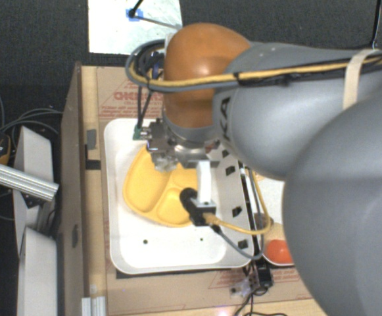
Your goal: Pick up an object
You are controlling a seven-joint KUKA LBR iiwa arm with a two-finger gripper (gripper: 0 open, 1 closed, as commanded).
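Note:
A yellow, shallow dish-like object (152,193) lies in the left white bin (148,252), toward its middle. The arm's orange band and grey wrist hang directly over the dish's upper right part, and the gripper (177,160) points down at it, its tips hidden under the wrist body. A small orange-red ball (278,251) rests at the near corner of the right bin, just beside the arm's big grey link.
The divider between the bins (240,203) carries black clips and a yellow cable that loops down from the wrist. A cardboard base (112,91) surrounds the bins. A white paper sheet (135,15) lies behind. Metal bars stand at left.

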